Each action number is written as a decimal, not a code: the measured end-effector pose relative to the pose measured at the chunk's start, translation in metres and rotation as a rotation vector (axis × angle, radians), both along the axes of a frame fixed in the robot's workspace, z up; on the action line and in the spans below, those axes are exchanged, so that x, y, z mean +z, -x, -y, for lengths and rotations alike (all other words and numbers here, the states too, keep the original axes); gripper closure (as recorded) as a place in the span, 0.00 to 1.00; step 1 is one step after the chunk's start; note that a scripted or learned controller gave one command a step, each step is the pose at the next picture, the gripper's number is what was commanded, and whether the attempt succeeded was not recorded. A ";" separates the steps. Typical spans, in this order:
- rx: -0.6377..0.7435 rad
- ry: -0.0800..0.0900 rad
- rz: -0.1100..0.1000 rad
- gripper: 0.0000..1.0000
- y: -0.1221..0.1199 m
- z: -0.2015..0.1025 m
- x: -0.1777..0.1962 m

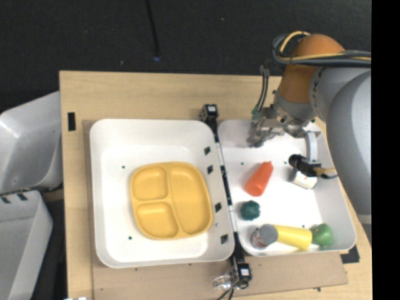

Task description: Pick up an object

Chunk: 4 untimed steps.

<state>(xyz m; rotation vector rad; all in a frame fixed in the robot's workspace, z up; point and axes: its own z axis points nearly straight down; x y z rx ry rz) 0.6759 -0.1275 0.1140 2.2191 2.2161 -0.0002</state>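
Jaws, open or closed I cannot tell, hang just behind the orange toy (pixel 259 177) over bare floor of the bin (pixel 240 158), seemingly lined up to take that toy, which lies clear of the green ball (pixel 250 210) and yellow tube (pixel 294 236) in front of it.

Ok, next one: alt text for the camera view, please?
The gripper is at the far end of the right bin, apart from the orange object, dark green round object, yellow tube and light green ball lying nearer the camera. The left bin holds a yellow divided plate.
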 end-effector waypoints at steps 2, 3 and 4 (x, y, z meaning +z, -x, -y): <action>0.003 -0.003 0.003 1.00 -0.002 0.003 0.109; 0.004 -0.003 0.001 1.00 -0.003 0.004 0.133; 0.005 -0.003 -0.004 1.00 0.016 -0.034 0.130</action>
